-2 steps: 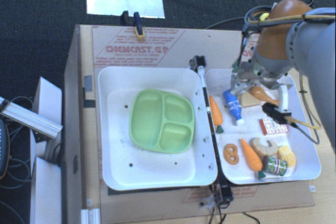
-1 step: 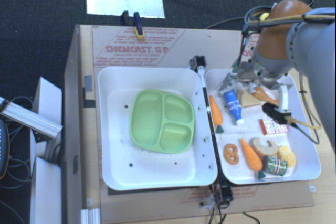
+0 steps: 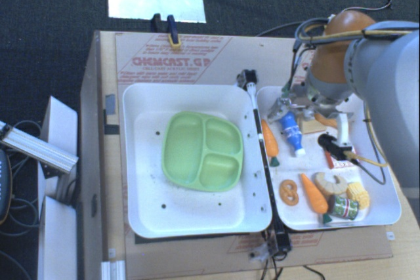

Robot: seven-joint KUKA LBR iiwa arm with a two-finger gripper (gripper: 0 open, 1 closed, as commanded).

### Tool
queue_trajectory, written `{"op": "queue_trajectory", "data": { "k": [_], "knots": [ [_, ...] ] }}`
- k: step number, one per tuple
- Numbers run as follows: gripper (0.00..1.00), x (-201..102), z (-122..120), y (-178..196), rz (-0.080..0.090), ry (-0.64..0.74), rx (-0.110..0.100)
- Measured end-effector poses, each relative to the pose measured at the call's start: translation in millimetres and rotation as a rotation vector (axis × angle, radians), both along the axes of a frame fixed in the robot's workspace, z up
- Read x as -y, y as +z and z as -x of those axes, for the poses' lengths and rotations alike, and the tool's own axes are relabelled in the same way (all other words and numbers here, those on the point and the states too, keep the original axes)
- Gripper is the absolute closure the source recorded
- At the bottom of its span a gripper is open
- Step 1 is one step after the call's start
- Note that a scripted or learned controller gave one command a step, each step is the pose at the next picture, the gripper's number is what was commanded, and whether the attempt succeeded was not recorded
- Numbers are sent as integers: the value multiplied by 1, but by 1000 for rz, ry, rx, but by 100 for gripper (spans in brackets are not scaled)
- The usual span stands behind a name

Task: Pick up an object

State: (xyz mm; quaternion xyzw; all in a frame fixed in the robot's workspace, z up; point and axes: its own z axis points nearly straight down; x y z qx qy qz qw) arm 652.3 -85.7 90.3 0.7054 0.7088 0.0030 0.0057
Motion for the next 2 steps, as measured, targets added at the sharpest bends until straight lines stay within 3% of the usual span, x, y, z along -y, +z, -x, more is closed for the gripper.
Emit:
{"op": "queue_trajectory", "data": {
  "k": [1, 2],
  "knots": [
    [100, 0, 0, 9, -1, 2, 1],
    [100, -68, 21, 96, -5, 1, -7]
  ]
}}
